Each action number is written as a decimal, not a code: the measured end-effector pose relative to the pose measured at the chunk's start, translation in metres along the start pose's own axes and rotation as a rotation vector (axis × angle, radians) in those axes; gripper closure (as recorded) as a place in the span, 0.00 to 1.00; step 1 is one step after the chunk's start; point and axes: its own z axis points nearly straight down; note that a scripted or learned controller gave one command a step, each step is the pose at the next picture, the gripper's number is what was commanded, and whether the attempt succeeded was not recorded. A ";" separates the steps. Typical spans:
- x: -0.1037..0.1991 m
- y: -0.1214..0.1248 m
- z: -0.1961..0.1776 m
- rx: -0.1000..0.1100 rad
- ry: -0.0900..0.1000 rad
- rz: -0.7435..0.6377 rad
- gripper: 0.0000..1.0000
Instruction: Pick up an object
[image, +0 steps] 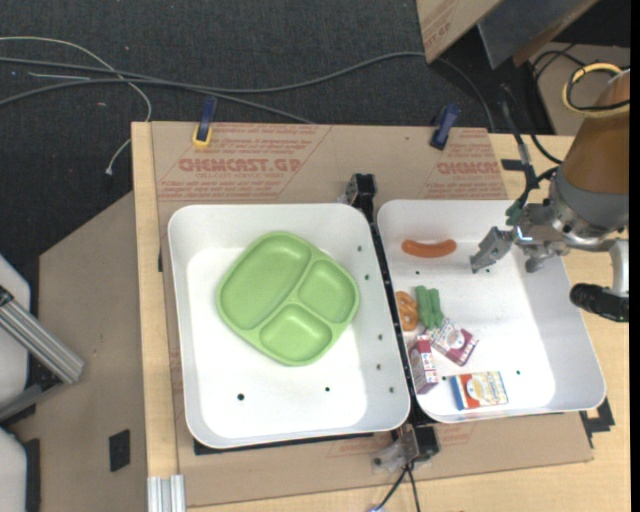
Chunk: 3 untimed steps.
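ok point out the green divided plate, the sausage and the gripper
green divided plate (288, 295), camera view, centre where its three compartments meet
sausage (429, 247), camera view, middle of its length
gripper (512, 256), camera view, midway between its fingertips

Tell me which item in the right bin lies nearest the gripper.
The orange sausage, alone near the bin's far edge, just left of the gripper. The other items cluster farther down toward the near left side.
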 end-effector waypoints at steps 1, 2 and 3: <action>0.007 -0.005 0.046 -0.001 0.000 -0.001 0.00; 0.007 -0.006 0.099 -0.001 0.000 -0.001 0.00; 0.007 -0.004 0.084 -0.008 -0.001 0.000 1.00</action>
